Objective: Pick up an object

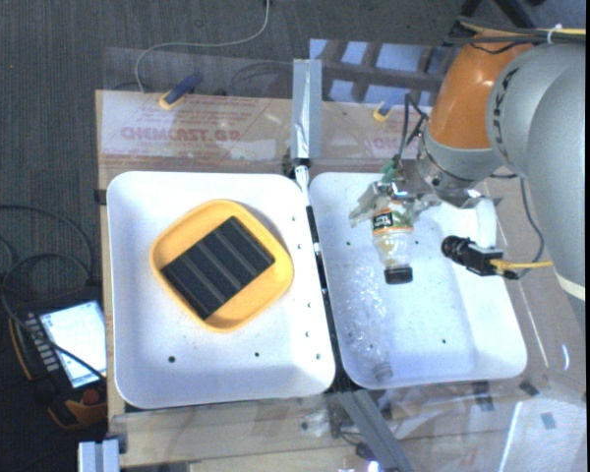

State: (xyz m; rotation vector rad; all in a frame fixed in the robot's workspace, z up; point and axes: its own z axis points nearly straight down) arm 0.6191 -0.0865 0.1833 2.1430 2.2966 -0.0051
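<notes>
The gripper (397,197) hangs over the far part of the right bin (472,347), right above a small clear bottle (391,240) with a dark cap that lies on the bin floor; whether it grips the bottle or how wide it stands I cannot tell. To grasp well, it should probably close across the bottle's narrow body, not its length. The yellow dish (221,264) lies well left of the bottle, in the left bin (138,352).

The grey arm (546,116) reaches in from the right at the far side, bulking large at the frame's edge. Its orange band (469,91) sits just above the wrist, which points down and leftward. The gripper (398,193) hangs low below it; its parts blur together.
</notes>
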